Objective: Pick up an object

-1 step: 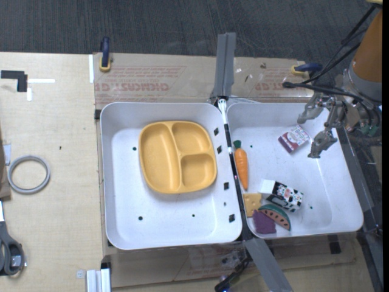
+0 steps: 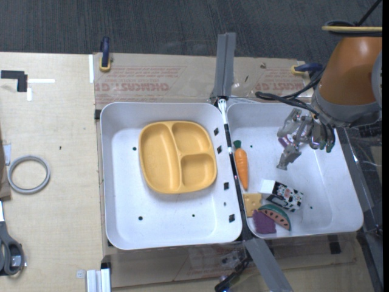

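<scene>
Fingers (image 2: 287, 161) spread, nothing between them; gripper (image 2: 292, 148) hanging over bare floor of right bin (image 2: 340, 181), mid-bin, slightly toward far side. Nothing picked yet.

Candidate things all clustered near-left of gripper: carrot (image 2: 241, 166) lying along the left wall, cow-print block (image 2: 285, 196) nearer, cheese wedge (image 2: 252, 201), watermelon slice (image 2: 275, 215) and purple piece (image 2: 264, 222) bunched in the near-left corner, touching or overlapping.

Risks, as judgement:
- Straight descent from here likely closes on bare floor — nothing under the fingers.
- Carrot tight against wall: a finger could hit the wall or divider and push it aside.
- Corner pile crowded: could clip two things or shove one under another.
- Flat pieces low to floor, may slip out.

Counts: 2 bins, 1 carrot, 1 block, 1 cheese wedge, 1 watermelon slice, 1 purple piece, 1 yellow divided plate (image 2: 178, 157) in left bin (image 2: 121, 212), 1 tape roll (image 2: 27, 174) on bench at left.
</scene>
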`<state>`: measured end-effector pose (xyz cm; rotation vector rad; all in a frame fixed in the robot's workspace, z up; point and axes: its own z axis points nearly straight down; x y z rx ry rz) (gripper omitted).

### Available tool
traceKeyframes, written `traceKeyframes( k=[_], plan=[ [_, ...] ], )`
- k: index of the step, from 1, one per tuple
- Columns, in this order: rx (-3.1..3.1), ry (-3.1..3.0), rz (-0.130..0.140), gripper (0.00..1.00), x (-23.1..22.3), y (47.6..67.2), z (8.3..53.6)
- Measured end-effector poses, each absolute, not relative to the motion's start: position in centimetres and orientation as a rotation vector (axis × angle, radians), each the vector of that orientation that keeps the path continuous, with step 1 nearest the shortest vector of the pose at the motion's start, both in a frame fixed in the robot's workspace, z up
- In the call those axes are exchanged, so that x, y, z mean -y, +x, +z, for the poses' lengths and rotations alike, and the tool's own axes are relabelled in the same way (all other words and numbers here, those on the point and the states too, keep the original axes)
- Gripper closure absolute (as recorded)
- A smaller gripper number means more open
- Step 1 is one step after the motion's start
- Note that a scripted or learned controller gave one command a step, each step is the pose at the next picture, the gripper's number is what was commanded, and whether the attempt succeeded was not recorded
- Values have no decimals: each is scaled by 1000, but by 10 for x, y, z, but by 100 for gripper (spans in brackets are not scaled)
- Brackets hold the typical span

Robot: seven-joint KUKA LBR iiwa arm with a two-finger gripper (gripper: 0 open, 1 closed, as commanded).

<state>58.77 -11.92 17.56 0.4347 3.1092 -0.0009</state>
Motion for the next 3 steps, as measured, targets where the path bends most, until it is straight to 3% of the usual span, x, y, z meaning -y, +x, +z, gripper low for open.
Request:
traceKeyframes(
  k=[1,2,3],
  plan=[
    [-3004,916,-1,0,94,573,92],
    [-2966,1022,-1,0,93,642,98],
    [-2808,1403,-1,0,35,649,193]
  ],
)
